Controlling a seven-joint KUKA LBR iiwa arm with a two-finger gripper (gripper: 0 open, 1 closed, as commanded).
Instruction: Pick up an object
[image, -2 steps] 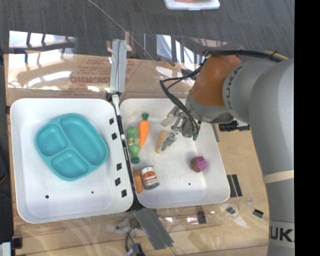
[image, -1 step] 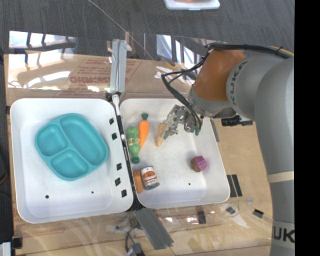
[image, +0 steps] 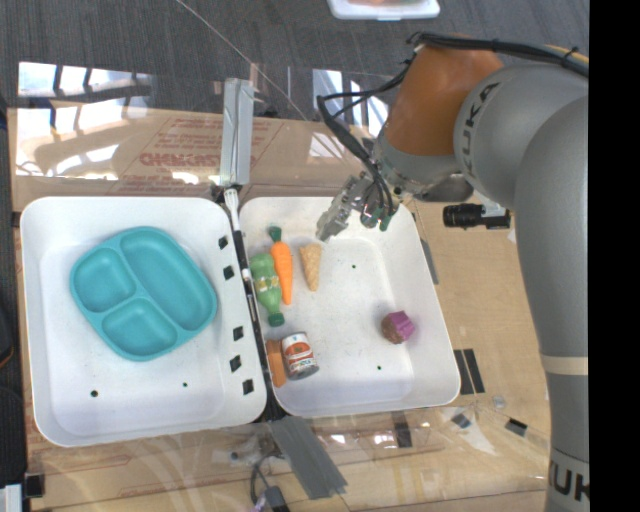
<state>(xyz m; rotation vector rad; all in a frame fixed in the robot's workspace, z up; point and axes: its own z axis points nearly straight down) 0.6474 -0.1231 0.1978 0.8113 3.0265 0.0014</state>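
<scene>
Hovering over the upper part of the right shallow white bin (image: 440, 375), my pincer (image: 345, 215) hangs at the end of my grey arm with its orange band (image: 435, 90), which comes in from the upper right of the frame. Whether it is spread or pressed together I cannot tell from this slant, and nothing shows between its tips.

Just below and left of the pincer, apart from it, lies a pale tan cone-shaped piece (image: 312, 266), its point toward the bottom of the frame. Beside that, further left, is an orange toy carrot with a green top (image: 283, 270), lying lengthwise up the frame, and touching its left side is a green toy bottle-like object (image: 265, 285) close against the bin's left wall. Lower down, near the bin's lower left corner, sits a small tin can with a red and white label (image: 299, 356), tipped on its side, with a small orange piece (image: 275, 362) just to its left. A small purple object (image: 398, 326) rests alone in the right part of the same bin, well apart from the rest.

The left shallow white bin (image: 60, 420) holds a turquoise plastic divided plate (image: 143, 291) with three compartments. Both bins sit side by side on the tabletop (image: 500, 300).
</scene>
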